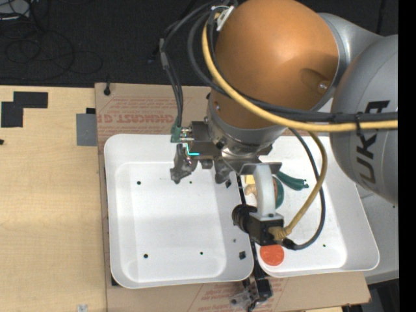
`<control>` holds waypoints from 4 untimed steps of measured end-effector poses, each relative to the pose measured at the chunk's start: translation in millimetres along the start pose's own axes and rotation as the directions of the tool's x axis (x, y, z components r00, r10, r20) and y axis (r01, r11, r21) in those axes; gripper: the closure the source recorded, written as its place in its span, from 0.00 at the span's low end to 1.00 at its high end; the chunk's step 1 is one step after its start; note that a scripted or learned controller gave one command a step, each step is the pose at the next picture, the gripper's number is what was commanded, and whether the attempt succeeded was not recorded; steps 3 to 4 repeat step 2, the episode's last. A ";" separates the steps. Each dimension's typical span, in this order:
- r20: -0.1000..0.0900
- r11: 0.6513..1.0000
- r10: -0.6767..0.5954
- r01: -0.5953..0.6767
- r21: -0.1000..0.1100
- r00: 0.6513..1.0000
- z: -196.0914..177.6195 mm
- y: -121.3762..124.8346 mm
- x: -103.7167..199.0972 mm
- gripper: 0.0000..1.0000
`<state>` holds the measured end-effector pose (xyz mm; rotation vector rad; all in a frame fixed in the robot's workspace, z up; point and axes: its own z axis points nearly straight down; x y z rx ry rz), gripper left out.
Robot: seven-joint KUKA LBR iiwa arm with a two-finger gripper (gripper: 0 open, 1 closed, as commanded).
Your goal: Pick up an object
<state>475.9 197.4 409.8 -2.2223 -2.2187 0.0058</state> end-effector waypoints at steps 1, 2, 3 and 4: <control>0.001 1.000 0.001 -0.001 0.003 1.000 -9.6 0.6 -0.9 1.00; 0.001 1.000 0.005 -0.005 0.000 1.000 -13.3 0.2 -73.8 1.00; 0.001 1.000 0.005 -0.005 0.000 1.000 -13.3 0.2 -73.8 1.00; 0.001 1.000 0.005 -0.005 0.000 1.000 -13.3 0.2 -73.8 1.00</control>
